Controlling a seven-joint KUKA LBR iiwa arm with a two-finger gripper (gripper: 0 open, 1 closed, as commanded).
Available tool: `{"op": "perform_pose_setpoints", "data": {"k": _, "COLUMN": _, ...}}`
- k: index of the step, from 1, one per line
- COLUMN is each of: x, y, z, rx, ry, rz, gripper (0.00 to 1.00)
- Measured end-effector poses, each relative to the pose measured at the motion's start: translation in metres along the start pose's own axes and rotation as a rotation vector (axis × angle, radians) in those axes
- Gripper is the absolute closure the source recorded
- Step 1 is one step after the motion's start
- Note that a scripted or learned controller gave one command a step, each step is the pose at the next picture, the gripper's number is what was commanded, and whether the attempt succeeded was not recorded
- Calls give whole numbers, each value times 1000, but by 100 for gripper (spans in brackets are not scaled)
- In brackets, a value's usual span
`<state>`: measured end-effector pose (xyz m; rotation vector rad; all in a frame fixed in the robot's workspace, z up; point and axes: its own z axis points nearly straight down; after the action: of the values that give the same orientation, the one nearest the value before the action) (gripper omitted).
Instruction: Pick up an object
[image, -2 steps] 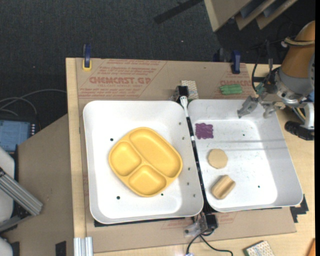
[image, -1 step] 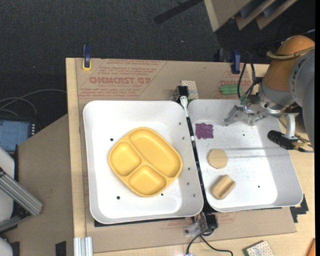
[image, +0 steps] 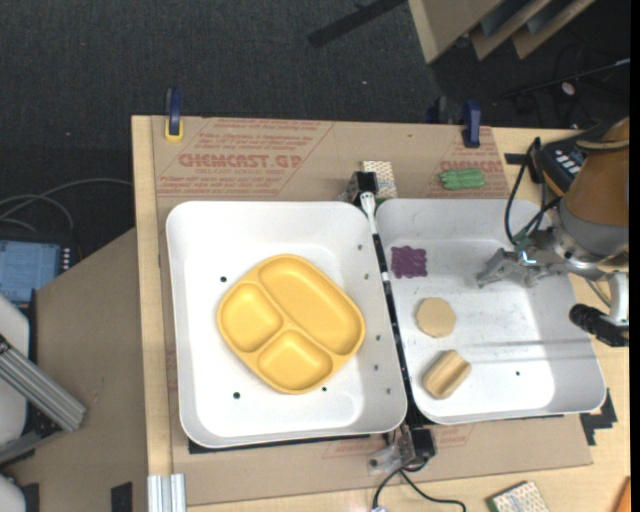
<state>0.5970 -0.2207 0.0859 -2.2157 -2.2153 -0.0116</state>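
Purple piece (image: 408, 261) lies near the end effector (image: 497, 268), grip state unclear.

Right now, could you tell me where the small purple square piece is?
The small purple square piece lies in the right white bin, near its upper left corner, just above the round tan disc.

yellow tray (image: 290, 322): glossy plastic | bins (image: 190, 300): smooth white plastic | bench (image: 240, 160): matt cardboard

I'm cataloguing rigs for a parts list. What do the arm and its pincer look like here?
The arm is grey with a broad orange band above the wrist. Its pincer is a small grey metal unit with two thin fingers. A black cable loops down beside the wrist, and a black cylindrical part juts out below the arm.
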Motion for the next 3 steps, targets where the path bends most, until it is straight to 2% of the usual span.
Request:
{"op": "perform_pose_setpoints", "data": {"k": 1, "x": 58, "y": 66, "z": 1, "rx": -8, "ry": -11, "rz": -8, "gripper": 0}}
{"op": "perform_pose_setpoints", "data": {"k": 2, "x": 132, "y": 70, "z": 2, "rx": 0, "ry": -8, "rz": -7, "gripper": 0}}
{"op": "perform_pose_setpoints", "data": {"k": 3, "x": 128, "y": 69, "z": 2, "rx": 1, "ry": -11, "rz": 0, "gripper": 0}}
